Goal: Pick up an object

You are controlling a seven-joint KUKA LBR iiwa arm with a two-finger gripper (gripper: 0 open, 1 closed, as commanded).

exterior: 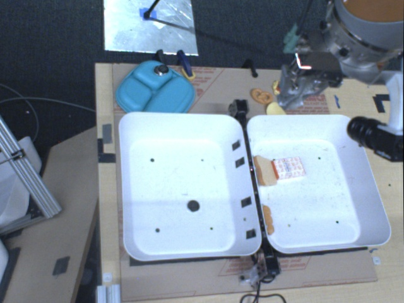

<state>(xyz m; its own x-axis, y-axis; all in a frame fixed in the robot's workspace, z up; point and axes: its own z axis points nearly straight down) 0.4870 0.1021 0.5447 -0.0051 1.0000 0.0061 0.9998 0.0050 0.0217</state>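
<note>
Lid (155,89) and clamps (242,172) beside bins (183,188)

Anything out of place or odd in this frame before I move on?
Yes. Two small items lie outside the bins on the bench behind the right bin: a tan pretzel-like piece and a pale yellow piece, by the gripper.

White bins (297,128), red-patterned white packet (288,168)
</note>
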